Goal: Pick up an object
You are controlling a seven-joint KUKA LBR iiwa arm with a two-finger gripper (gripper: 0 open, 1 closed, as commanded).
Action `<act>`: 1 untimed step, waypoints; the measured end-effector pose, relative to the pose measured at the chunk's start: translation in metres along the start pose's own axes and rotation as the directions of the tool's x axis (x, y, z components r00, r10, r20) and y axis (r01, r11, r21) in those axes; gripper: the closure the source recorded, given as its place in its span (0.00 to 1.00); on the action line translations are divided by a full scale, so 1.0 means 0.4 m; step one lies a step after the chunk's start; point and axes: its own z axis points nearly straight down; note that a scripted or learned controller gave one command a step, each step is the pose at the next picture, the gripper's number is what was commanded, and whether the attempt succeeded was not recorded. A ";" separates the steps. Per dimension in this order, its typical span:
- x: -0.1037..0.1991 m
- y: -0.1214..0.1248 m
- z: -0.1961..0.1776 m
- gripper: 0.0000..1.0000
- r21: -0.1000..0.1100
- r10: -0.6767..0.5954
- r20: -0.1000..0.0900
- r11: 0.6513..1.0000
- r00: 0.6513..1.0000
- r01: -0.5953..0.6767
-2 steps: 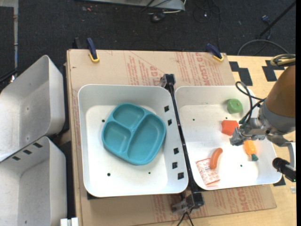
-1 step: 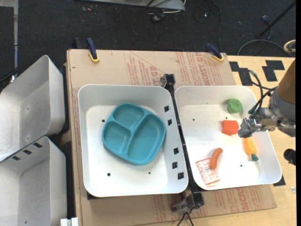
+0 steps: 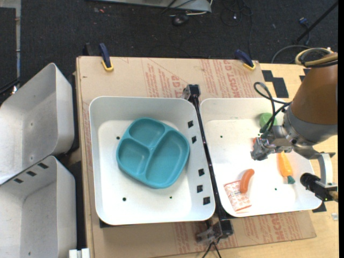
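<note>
In the right bin [image 3: 231,117] lie a small orange-red sausage-shaped piece [image 3: 246,180], an orange carrot-like piece with a teal tip [image 3: 285,166], a green object [image 3: 265,120] partly hidden by the arm, and a flat white packet with red print [image 3: 237,195]. My gripper [image 3: 260,148] hangs over the bin's middle, left of the carrot piece and above the sausage piece. I see nothing between its fingers. The arm's grey and orange wrist [image 3: 317,106] covers the bin's right part.
The left bin [image 3: 102,144] holds a teal divided plate [image 3: 153,152]. Both bins sit on a cardboard-covered bench [image 3: 161,74] held by yellow clamps. Two spare white bins [image 3: 32,144] stand off the bench at the left. Cables run near the wrist.
</note>
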 end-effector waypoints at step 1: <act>0.141 -0.006 -0.028 1.00 -0.002 0.000 0.001 1.000 1.000 0.000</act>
